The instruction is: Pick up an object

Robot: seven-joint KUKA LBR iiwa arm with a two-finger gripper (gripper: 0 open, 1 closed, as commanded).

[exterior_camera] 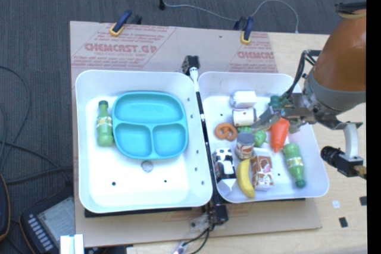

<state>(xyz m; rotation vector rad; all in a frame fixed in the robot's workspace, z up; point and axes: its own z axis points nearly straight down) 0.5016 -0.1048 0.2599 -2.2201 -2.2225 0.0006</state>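
The carrot (280, 134) is the object I'd go for, lying in the right bin (309, 187) just beside the gripper (275, 116), which hangs low over that bin's upper right part. From my seat, I work down in size. The bench (125, 47) carries both bins; the left bin (89, 181) holds a blue divided plate (150, 125) and a green bottle (105, 123), well apart from the arm (342, 62), so I'd leave those. The right bin is crowded: banana (245, 178), another green bottle (294, 165), a can (244, 144), a pretzel (225, 131). I cannot tell whether the fingers are apart or together. To do this well, I'd centre over the carrot and descend straight, clear of its neighbours.
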